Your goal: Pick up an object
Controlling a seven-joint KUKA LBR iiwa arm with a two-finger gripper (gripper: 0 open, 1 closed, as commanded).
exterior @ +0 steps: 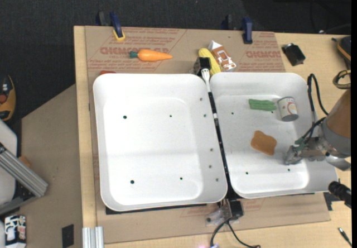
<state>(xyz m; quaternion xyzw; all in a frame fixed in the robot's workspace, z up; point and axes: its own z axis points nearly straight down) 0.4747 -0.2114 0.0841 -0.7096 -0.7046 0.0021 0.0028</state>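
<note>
The right bin (pixel 268 185) holds three things. A brown bread-like piece (pixel 263 142) lies near its middle, a flat green piece (pixel 261 105) lies toward the back, and a small silver can (pixel 287 109) rests on its side next to the green piece. My gripper (pixel 295 155) is low over the bin's front right part, a short way right of the brown piece and not touching it. Nothing shows in its grasp. The arm (pixel 340 124) comes in from the right edge.
The left bin (pixel 111 129) stands beside the right one. Behind the bins on the board lie an orange carrot (pixel 150 56), a yellow item with a small box (pixel 215 60) and a black block (pixel 293 54). Cables run along the right bin's right rim.
</note>
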